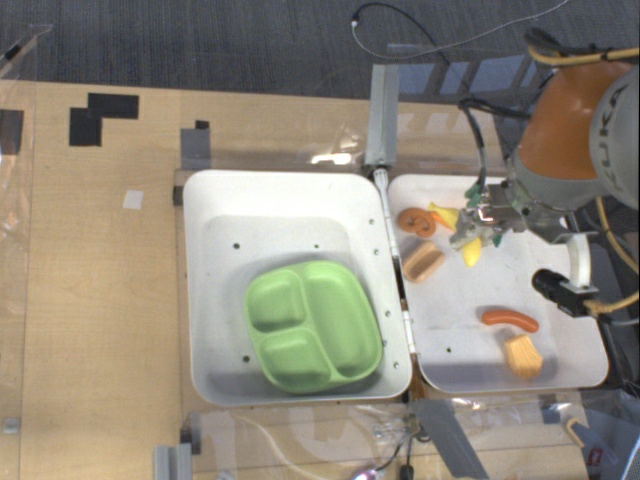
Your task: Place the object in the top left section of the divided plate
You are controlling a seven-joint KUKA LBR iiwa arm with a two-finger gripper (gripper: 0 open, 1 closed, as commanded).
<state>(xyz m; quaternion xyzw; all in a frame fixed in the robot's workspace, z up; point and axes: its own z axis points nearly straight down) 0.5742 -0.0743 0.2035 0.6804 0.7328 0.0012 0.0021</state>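
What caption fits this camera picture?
Robot hand hovers over toy food in the right bin; green divided plate waits left.

One camera hangs fixed above the bench (90, 298) and looks down at a slant, far enough back to take in both white bins: the left bin (215, 218) and the right bin (570, 353) lie side by side across the middle. The arm (580, 118) enters from the right. Dark floor (200, 18) fills the top.
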